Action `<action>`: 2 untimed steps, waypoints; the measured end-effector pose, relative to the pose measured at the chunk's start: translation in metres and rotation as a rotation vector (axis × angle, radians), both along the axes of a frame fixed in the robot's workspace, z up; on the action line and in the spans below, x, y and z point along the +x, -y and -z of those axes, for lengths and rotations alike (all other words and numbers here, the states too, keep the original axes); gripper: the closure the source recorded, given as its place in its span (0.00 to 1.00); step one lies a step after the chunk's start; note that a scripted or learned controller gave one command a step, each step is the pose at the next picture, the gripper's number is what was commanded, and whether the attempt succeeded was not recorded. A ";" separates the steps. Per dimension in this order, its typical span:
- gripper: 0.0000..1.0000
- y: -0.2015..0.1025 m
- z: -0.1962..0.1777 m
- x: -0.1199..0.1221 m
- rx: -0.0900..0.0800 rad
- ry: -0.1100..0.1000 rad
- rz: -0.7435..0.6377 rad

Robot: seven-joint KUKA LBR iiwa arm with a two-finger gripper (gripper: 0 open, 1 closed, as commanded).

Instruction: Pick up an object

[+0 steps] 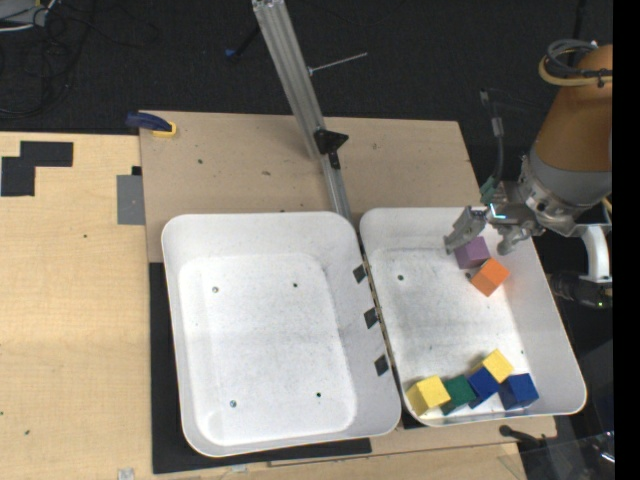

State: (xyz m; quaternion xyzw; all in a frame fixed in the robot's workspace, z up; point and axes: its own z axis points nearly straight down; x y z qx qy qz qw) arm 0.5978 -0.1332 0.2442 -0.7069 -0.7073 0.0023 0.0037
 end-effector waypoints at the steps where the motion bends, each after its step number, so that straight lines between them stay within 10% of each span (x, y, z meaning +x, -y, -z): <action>1: 0.00 0.001 -0.003 0.001 -0.001 0.005 0.000; 2: 0.00 0.006 0.059 0.002 0.000 -0.001 0.001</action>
